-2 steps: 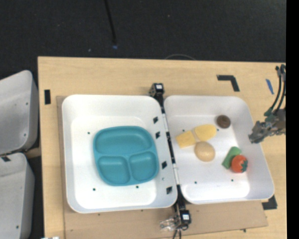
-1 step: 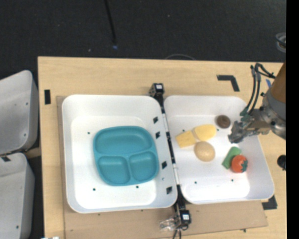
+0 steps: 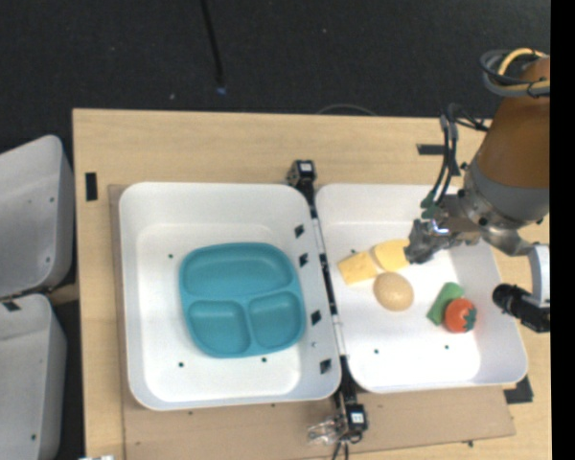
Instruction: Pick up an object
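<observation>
Stage: while the grey arm with its orange band [image 3: 517, 151] reaches in from the right, nothing is lifted yet as far as I can see; I'd call this the approach, with the grasp and the lift both left to do.
Gripper: the two-finger gripper [image 3: 424, 241] sits low over the right-hand shallow white bin [image 3: 364, 353], at the right end of the pale yellow wedge-shaped block [image 3: 372, 263], perhaps touching it.
Jaws: from where I stand the dark fingers blur together, so I cannot tell whether they are apart or closed, and I see no object between them.
Likely target: the yellow block, judging by how close the gripper is; it lies flat on the bin floor, near the divider between the bins.
Other candidates: a beige egg-shaped object [image 3: 394, 291] just below the block, nearly touching it, and a red round toy with a green leafy part [image 3: 453, 310] further right, apart from both.
Left bin: the other white bin [image 3: 153, 228] holds a teal plastic tray with three compartments [image 3: 241, 298], well away from the gripper.
Remaining: close on an object, then raise it off the bin.
</observation>
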Robot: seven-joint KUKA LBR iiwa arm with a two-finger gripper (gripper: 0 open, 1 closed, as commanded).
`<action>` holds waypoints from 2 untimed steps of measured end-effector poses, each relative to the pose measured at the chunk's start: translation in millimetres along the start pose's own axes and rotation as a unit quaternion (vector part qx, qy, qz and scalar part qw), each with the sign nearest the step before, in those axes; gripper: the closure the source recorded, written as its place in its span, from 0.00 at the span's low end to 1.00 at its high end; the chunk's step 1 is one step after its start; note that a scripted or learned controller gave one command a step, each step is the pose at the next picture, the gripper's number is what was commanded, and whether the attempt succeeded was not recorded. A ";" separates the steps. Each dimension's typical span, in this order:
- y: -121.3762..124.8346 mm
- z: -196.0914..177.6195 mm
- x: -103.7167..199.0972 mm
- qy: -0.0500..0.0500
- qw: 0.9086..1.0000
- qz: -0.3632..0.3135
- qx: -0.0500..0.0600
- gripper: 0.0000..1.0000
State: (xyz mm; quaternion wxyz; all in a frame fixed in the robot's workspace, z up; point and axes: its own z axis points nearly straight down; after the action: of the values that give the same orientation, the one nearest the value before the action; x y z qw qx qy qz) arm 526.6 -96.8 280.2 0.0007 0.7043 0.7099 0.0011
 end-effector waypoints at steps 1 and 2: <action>11.5 0.4 45.5 -0.001 1.000 0.001 0.000 1.00; 25.5 3.6 99.6 0.000 1.000 0.001 0.000 1.00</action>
State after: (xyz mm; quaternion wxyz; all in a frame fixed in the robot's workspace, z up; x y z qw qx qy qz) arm 551.3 2.9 276.7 0.0009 0.7047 0.7095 0.0009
